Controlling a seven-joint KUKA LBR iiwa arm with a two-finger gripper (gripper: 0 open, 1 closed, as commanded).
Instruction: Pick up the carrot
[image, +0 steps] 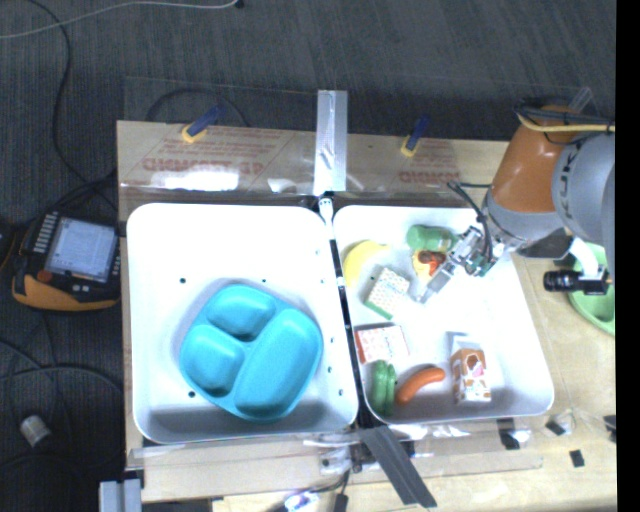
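Note:
The carrot (420, 381), small and orange, lies on its side near the front wall of the right bin (520, 310). It sits between a green vegetable (382, 384) and a small juice carton (468, 372). My gripper (432, 283) hangs over the upper middle of the same bin, pointing down and to the left. It is well behind the carrot and apart from it. Its tip sits just right of a white patterned box (387, 292). Nothing shows in its grasp.
A yellow fruit (360, 258), a green toy (428, 238) with a red piece (430, 260) and a red-and-white packet (381, 343) also lie in the right bin. A blue divided plate (250, 345) sits in the left bin (160, 260). A green object (595, 300) stands right of the bins.

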